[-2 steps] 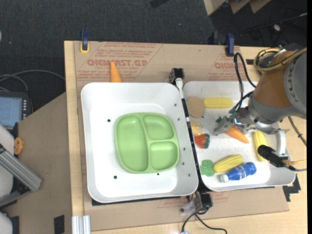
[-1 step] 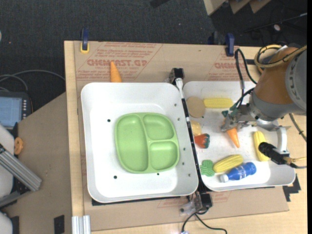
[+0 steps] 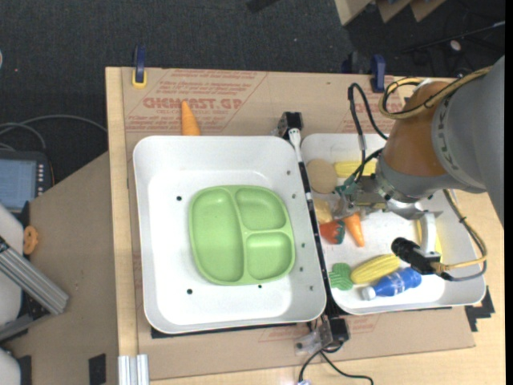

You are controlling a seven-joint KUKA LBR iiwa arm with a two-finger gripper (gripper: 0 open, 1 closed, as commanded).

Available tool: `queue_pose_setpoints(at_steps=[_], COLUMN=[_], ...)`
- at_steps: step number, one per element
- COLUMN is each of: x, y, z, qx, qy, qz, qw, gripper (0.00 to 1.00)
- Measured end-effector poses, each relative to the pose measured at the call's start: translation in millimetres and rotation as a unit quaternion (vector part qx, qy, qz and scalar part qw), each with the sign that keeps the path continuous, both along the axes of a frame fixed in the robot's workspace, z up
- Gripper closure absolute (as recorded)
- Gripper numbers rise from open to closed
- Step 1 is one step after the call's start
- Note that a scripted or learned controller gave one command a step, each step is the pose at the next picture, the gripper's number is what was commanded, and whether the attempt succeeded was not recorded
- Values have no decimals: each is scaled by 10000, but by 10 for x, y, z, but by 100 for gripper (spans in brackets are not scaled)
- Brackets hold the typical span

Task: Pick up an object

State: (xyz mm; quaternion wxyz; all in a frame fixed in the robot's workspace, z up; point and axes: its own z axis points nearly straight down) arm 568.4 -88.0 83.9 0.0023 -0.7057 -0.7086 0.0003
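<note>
Whether the pincer (image 3: 346,204) is open I cannot tell, and with the carrot (image 3: 354,231) and red toy (image 3: 329,232) crowded just below it, a grab may snag both or slip off.

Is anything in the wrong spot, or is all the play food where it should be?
One thing looks stray: an orange carrot lies on the cardboard behind the left bin, outside both bins. The other toy food, like the corn, sits in the right bin. The green divided plate lies flat.
</note>
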Motion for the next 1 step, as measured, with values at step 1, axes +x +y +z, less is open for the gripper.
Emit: queue_pose_setpoints(at_steps=[1], x=[-103], y=[614], z=[1072], qx=[-5], qy=[-69], qz=[16], qw=[10000], gripper=[100])
